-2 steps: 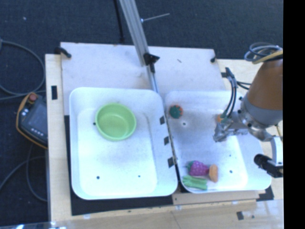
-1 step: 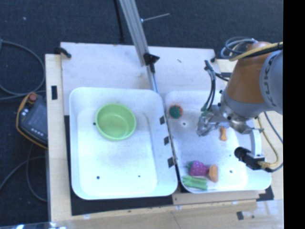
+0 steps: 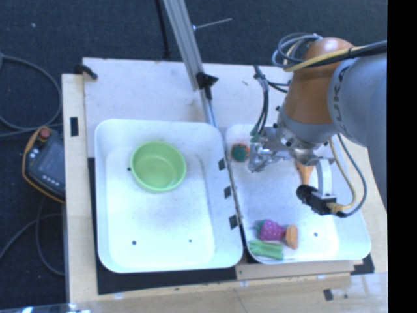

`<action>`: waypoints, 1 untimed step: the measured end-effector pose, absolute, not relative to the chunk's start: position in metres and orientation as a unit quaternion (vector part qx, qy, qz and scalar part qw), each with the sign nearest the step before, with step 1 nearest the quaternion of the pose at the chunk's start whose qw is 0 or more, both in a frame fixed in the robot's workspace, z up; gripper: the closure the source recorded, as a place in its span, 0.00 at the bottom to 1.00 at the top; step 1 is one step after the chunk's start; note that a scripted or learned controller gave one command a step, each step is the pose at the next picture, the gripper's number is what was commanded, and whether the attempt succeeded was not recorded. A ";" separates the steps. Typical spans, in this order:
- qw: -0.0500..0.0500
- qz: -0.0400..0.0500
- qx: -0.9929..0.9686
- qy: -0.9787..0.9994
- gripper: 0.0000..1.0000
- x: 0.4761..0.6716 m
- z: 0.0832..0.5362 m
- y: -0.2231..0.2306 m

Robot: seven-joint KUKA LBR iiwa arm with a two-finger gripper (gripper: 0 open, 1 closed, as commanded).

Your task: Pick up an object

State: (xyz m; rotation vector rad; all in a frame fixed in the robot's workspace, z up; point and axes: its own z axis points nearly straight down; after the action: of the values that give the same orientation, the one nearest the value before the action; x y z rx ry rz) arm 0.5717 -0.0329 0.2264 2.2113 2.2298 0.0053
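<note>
The jaws (image 3: 258,156) hang over the far left part of the right bin (image 3: 352,240), and whether they stand apart or together cannot be told from this slanted view; just to their left, against the bin's wall, lies a small round teal ball (image 3: 240,152), the nearest thing to take. Well nearer, at the bin's near edge, a knobbly magenta toy (image 3: 271,229), an orange piece (image 3: 292,236) and a flat green piece (image 3: 266,249) huddle touching. The left bin (image 3: 117,240) holds a smooth green bowl (image 3: 158,166), upright.
</note>
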 end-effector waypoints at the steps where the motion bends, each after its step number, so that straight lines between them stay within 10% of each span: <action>1: 0.000 0.001 0.704 0.710 1.00 0.580 0.230 0.014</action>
State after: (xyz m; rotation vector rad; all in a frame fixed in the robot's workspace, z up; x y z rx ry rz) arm 0.5804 0.0136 0.2300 2.2129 2.2305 0.0037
